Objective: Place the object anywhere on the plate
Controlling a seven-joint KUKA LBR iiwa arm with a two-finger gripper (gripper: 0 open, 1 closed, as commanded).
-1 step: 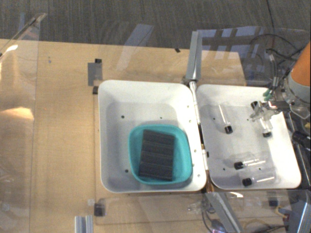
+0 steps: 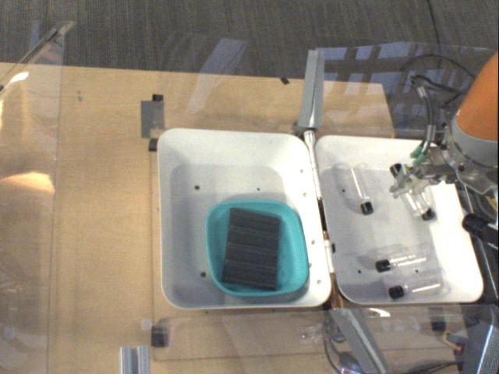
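The gripper [image 2: 411, 179], fingers' state untellable, hovers among clear vials [image 2: 360, 192]: probably light, stiff, slippery and fragile, best pinched mid-barrel; the plate [image 2: 292, 232] lies well left.

We see the plate [image 2: 293, 244], a teal, squarish dish with rounded corners and a raised rim, lying flat in the near half of the left bin [image 2: 179, 209], toward its right wall. On the plate rests the object [image 2: 251, 248], a dark grey, ribbed rectangular block. It lies flat with its long side running near to far, tilted slightly so the far end leans right. It sits left of the plate's centre, covering much of the floor and leaving bare teal on the right side.
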